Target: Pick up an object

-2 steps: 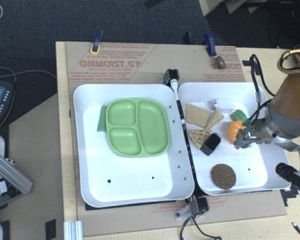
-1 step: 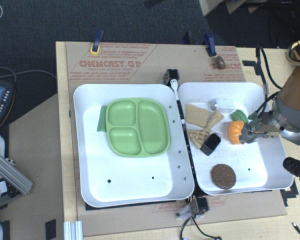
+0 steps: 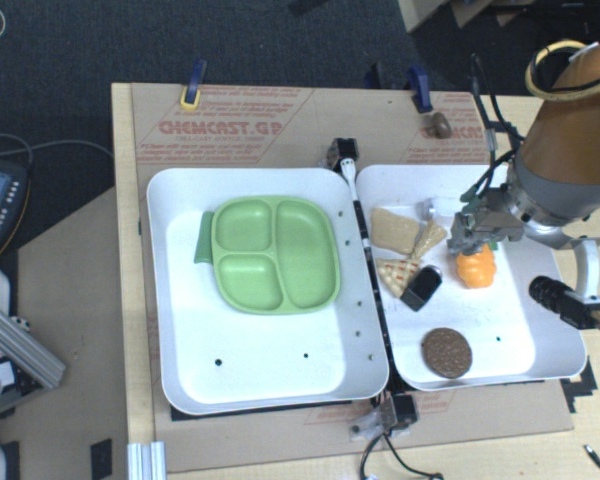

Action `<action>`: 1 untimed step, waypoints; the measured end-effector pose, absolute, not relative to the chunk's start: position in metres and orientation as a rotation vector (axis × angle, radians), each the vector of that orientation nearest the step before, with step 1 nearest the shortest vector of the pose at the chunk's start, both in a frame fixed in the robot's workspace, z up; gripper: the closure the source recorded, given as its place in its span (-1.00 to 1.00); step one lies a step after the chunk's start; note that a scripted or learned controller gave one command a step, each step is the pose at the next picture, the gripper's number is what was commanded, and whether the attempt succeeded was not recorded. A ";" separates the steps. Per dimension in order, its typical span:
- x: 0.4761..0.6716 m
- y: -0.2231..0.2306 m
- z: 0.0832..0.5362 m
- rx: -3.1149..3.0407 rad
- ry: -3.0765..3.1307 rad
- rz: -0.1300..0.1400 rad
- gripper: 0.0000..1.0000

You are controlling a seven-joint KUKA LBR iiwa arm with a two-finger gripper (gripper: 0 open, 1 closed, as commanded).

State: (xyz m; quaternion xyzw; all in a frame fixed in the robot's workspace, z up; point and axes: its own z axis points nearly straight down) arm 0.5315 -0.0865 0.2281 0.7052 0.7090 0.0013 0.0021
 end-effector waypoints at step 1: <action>0.556 -0.046 0.224 2.214 2.225 0.004 1.00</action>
